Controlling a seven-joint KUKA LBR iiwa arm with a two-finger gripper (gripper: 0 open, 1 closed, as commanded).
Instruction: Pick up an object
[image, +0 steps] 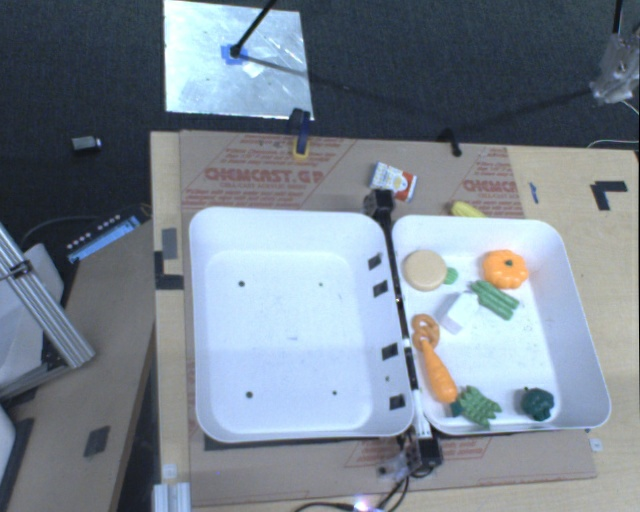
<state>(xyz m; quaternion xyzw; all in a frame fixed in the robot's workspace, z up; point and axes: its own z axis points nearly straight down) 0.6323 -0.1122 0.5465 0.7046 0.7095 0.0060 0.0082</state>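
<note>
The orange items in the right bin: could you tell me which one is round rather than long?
The pumpkin, near the bin's far right corner, is the round one. The carrot is long and tapered, lying by the divider, and the pretzel at its end is a small ring.

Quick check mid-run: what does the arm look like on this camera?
The arm appears at the upper right edge as a pale grey, metallic-looking shape with lighter highlights. It is too blurred to make out markings, cables or joints.

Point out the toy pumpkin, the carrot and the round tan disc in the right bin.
toy pumpkin (504, 268), camera view, middle of its orange body.
carrot (438, 372), camera view, mid-length of its orange shaft.
round tan disc (424, 269), camera view, centre of its top face.
</note>
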